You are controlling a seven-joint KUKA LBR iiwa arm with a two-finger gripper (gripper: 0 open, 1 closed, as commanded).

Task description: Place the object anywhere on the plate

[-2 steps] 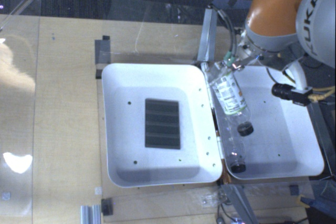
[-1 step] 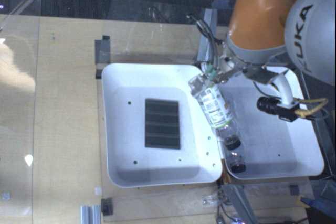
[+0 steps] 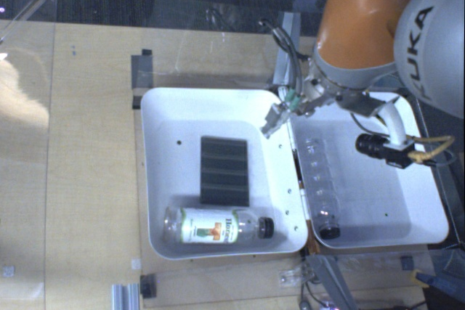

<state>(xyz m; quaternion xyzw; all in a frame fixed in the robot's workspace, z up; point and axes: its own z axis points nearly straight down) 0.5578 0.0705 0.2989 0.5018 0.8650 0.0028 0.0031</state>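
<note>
Clear bottle (image 3: 218,226) lies well below the claw (image 3: 275,120).

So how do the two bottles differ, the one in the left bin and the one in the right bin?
The labelled bottle lies across the front of the left bin, its cap pointing right; the clear bottle lies lengthwise along the left wall of the right bin, its cap toward the front. The labelled bottle carries a white and green label; the clear bottle looks bare and see-through. Both lie on their sides and have dark caps.
</note>
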